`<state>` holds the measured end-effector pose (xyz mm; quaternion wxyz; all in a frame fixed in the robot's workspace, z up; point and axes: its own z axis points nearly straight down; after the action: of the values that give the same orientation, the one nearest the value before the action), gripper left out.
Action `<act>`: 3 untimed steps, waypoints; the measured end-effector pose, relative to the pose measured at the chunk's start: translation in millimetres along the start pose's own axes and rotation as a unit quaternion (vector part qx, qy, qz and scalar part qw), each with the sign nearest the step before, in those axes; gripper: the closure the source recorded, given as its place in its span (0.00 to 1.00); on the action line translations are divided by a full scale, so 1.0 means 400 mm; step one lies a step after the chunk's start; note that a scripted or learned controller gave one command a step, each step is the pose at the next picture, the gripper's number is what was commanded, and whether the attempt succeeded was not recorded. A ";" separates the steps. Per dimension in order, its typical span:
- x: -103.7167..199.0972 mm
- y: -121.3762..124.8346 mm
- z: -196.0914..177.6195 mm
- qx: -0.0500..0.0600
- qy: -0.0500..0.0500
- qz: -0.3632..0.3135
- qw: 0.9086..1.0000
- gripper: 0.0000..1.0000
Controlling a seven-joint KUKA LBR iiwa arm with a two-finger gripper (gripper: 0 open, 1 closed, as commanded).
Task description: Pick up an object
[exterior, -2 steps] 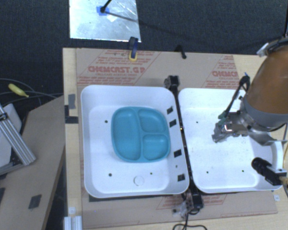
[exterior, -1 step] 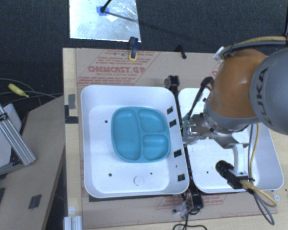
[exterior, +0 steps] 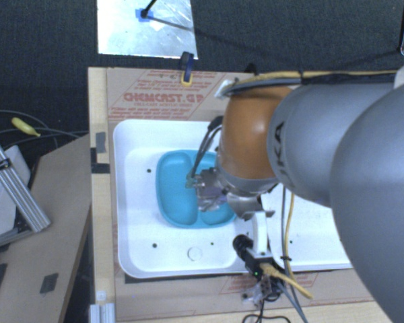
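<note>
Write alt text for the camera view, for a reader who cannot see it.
A grey robot arm with an orange band reaches in from the right, its wrist low over a blue dish lying in the left white bin. The arm covers most of the second bin to the right.

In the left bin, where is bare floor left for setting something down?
In the left bin, bare floor runs between the left wall and the blue dish, and along the front wall below it. The right side is crowded: the arm overhangs the dish's right edge.
</note>
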<state>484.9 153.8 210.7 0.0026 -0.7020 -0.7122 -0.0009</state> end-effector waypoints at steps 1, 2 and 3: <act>0.009 0.184 -0.321 -0.011 0.000 0.005 1.000 1.00; 0.005 0.140 -0.698 -0.011 0.001 0.005 1.000 1.00; -0.125 0.230 -0.636 -0.002 -0.003 0.010 1.000 1.00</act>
<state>578.1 104.0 464.7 -0.0014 -0.7088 -0.7054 -0.0002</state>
